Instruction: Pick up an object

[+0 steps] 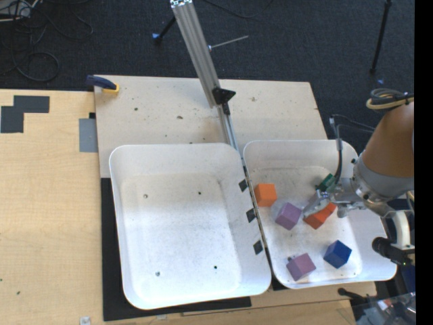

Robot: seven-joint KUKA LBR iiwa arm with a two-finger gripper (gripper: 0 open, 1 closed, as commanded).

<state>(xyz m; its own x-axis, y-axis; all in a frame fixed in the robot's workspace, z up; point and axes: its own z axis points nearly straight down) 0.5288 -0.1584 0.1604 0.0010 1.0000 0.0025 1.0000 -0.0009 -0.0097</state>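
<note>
Pincer [321,206] is down in the right bin [298,156], clamped on a red-orange block [321,216] beside a purple cube [288,216].

place: robotics lab | evidence: floor cables [30,63]; tripod legs [382,32]; aluminium rail [199,49]; bench [169,110]

A red-orange block [320,216] lies tilted in the right bin [298,156], beside a purple cube [288,216].
</note>
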